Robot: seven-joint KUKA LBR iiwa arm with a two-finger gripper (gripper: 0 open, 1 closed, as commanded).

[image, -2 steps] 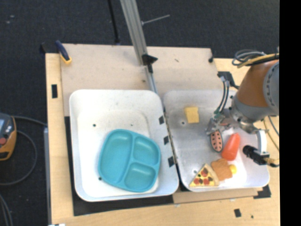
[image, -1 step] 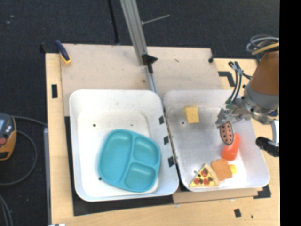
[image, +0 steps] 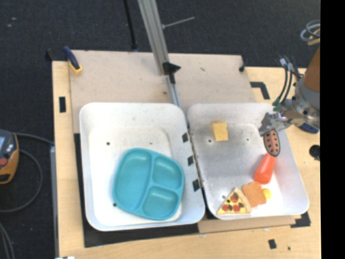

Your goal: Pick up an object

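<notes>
Camera view: grey two-finger gripper [image: 273, 124] at right bin's [image: 302, 198] far right edge, clamped on flat reddish spotted oval toy [image: 271, 142] hanging beneath; grasp apparently made, lift remaining.

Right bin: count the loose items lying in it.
5. Yellow block near the bin's far middle; spotted brown piece at the right wall by the pincer; orange cone below it; tan piece and pizza slice at the near edge.
</notes>
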